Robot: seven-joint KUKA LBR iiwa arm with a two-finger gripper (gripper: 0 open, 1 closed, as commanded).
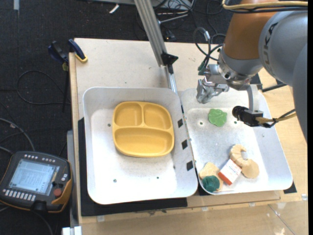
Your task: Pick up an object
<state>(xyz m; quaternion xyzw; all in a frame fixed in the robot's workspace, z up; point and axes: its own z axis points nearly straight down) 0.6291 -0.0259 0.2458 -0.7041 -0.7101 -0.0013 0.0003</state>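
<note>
We see the claw [206,95] above the right bin's [274,153] far edge; whether it is clenched we cannot tell, its tips being blurred.

Light: bright, even, from overhead
Shadows: soft, short, beneath the yellow plate [143,129]
Glare: mild on white bins [98,131]
Focus: sharp centre, slightly grainy
</note>
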